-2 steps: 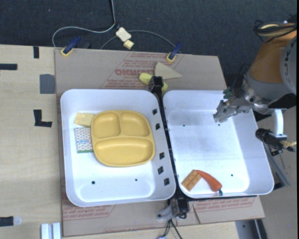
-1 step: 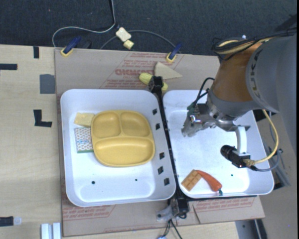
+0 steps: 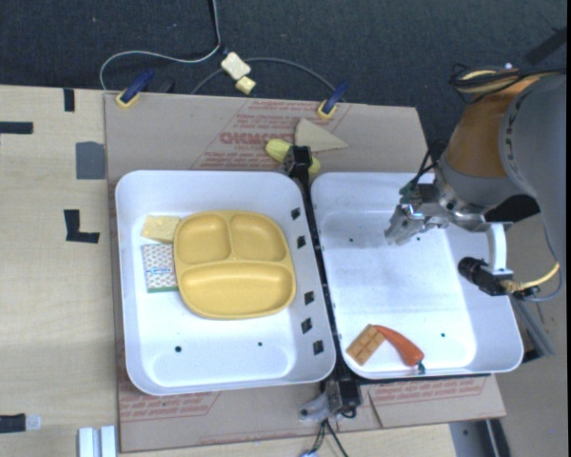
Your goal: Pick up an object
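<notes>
While grey two-finger gripper hangs at right white bin's 12 o'clock, approach step in hand; finger state: cannot tell. Brown waffle-textured block with orange curved piece at 6 o'clock, well apart. Next: travel there, descend.

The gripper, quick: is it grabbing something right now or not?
Gripper: over the right bin, near its far edge, with nothing visible in it; open or closed cannot be told from this view.

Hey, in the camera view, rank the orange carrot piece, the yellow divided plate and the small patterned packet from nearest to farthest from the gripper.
From the gripper:
1. Orange carrot piece, right bin, near its front edge.
2. Yellow divided plate, middle of the left bin.
3. Small patterned packet, left of the plate.
</notes>
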`<action>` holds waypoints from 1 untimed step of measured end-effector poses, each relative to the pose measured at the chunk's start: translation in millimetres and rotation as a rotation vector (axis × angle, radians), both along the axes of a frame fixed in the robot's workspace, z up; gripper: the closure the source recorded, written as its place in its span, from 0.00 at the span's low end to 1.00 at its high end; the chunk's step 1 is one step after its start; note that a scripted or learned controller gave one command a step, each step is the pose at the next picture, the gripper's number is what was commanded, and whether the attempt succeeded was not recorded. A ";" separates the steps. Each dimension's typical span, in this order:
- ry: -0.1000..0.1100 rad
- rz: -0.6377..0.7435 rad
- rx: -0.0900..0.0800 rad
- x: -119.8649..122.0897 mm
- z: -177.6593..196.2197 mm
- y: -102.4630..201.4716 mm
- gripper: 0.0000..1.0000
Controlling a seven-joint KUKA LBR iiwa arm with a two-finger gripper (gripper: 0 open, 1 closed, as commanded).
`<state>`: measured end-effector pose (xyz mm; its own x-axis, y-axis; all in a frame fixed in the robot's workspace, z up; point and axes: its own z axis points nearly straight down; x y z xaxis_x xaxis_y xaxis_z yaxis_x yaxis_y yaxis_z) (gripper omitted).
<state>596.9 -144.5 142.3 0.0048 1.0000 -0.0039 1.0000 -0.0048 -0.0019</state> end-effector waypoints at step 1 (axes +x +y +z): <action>-0.008 0.001 -0.001 1.4 72.2 -50.9 1.00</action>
